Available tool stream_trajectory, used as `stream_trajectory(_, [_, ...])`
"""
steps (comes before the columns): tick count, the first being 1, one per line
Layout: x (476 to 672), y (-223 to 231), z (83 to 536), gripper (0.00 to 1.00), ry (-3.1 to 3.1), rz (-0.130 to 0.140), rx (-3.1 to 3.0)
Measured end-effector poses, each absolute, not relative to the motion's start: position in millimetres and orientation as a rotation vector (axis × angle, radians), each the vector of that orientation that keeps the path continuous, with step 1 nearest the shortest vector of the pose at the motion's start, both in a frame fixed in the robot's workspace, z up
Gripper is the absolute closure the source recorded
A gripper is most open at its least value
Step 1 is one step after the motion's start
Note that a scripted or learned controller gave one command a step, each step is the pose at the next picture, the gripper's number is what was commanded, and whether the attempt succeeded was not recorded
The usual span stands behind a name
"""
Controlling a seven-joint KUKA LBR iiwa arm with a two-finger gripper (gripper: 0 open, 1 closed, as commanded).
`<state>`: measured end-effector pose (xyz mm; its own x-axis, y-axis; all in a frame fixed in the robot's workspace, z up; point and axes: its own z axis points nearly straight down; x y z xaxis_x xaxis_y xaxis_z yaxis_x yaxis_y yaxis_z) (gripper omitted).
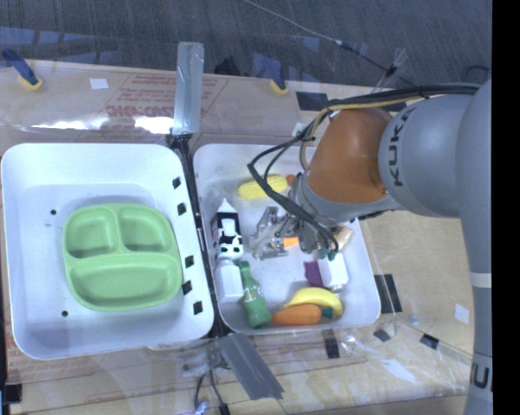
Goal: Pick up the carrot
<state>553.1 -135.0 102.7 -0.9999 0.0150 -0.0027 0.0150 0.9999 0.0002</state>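
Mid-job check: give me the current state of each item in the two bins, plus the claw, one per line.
carrot: lying flat at the right bin's near edge, not gripped.
banana: lying beside the carrot, touching it.
green bottle: lying on its side.
cow toy: near the divider, untouched.
green tray: flat in the left bin, compartments bare.
claw: over the right bin's middle, away from the carrot; grip unclear.

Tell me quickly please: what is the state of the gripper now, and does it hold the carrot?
Gripper: state cannot be told. The carrot lies in the right bin, not held.
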Motion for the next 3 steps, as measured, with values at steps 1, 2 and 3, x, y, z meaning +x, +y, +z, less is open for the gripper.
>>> stream_trajectory(1, [533.4,-176.3,191.9,1.00,3.131,-0.007,-0.080])
stream_trajectory(2, [550.8,-120.7,91.6,1.00,3.053,0.002,-0.734])
stream_trajectory(3, [533.8,-121.8,141.3,1.00,3.107,-0.002,-0.431])
